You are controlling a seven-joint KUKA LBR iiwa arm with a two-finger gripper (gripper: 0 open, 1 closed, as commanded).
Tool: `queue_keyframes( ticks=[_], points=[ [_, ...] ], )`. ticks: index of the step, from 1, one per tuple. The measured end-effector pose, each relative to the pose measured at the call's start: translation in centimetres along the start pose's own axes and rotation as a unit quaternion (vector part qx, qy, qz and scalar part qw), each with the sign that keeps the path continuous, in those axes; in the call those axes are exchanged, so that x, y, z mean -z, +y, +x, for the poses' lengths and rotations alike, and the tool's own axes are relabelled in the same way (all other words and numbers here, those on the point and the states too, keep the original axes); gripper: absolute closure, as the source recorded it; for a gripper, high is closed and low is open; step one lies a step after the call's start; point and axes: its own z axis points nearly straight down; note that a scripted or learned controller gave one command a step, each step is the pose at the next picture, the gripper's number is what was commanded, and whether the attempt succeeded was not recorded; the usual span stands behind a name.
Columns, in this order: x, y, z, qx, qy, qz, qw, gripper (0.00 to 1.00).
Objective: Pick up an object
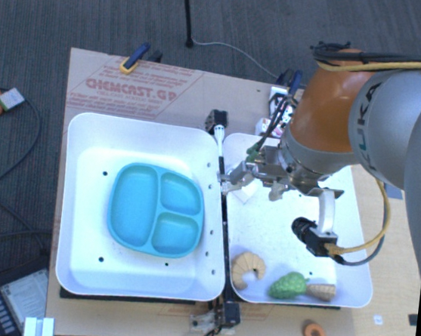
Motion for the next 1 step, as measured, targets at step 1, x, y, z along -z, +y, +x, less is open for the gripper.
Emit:
queue_keyframes(
  ticks=[1],
  points=[
    [-0.04, -0.03, -0.07, -0.001, 0.0, 0.001, 1.0, 0.0]
  ],
)
